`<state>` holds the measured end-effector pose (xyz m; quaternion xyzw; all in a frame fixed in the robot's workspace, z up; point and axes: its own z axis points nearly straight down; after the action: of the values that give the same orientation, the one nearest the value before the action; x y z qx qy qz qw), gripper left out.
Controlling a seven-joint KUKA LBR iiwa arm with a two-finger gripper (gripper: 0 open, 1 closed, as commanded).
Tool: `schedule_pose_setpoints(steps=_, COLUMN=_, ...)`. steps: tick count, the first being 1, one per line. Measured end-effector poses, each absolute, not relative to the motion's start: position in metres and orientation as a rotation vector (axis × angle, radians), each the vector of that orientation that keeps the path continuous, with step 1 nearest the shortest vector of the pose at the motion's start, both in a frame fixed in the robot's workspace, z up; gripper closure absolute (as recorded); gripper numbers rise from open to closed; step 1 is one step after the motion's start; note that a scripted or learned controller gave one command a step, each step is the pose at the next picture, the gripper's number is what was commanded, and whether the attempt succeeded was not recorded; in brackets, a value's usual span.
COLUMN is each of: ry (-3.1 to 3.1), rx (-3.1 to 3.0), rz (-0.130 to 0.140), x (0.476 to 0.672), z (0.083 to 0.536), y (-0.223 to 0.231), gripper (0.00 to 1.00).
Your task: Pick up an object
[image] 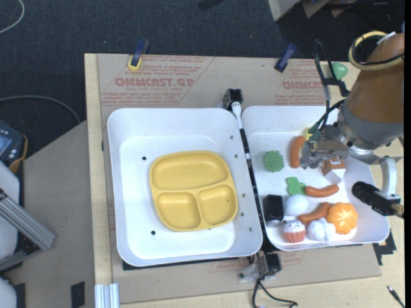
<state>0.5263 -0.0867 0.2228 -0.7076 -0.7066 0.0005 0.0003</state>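
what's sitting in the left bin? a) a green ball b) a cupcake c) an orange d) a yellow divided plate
d: the yellow divided plate lies alone in the left bin, while the orange, cupcake and green ball are all in the right bin.

Yellow tray [191,189] in left bin [122,172]; toy food [321,210] in right bin [257,124].
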Motion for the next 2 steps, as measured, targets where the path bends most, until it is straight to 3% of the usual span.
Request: schedule_pose_setpoints(steps=2, ry=-2.219, rx=-2.219, rz=0.003, x=0.522, z=0.215, y=-0.078, gripper=1.00)
